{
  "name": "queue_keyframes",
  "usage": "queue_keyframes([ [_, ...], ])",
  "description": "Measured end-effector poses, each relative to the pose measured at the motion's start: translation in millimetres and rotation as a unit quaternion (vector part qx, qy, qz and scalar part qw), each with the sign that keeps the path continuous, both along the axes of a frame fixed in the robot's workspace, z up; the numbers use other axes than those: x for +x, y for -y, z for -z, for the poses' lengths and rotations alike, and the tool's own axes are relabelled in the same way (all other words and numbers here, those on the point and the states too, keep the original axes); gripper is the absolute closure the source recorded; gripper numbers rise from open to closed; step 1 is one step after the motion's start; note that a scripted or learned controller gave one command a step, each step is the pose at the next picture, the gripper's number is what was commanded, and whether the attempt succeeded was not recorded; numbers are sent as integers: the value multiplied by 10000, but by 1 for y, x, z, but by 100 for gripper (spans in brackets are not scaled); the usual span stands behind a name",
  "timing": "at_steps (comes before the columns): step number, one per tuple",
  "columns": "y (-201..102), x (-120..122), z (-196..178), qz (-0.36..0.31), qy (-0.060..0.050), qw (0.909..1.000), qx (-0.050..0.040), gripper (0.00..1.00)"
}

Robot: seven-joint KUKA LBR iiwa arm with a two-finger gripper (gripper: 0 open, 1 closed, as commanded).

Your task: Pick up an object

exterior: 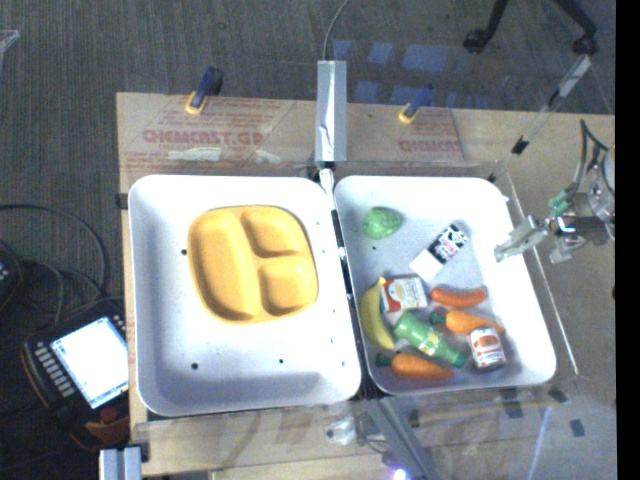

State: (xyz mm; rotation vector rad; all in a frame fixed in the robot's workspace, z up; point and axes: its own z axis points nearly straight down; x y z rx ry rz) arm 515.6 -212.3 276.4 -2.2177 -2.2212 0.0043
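At the right edge of the frame, the tool hovered outside the right bin; whether it was released or clenched could not be told. Toy foods, including a banana and carrot, clustered in that bin's lower half.

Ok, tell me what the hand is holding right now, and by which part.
Nothing that can be seen. The hand sits at the right bin's right edge, apart from the toys, with nothing between its fingers.

Left bin with yellow divided tray, right bin with banana, green bottle, carrots, small can
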Motion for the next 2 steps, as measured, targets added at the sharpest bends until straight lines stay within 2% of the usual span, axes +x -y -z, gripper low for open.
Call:
queue_keyframes([
  [1,-40,-21,100,873,-8,9962,2,0],
  [2,-31,-3,183,567,19,9984,-2,0],
])
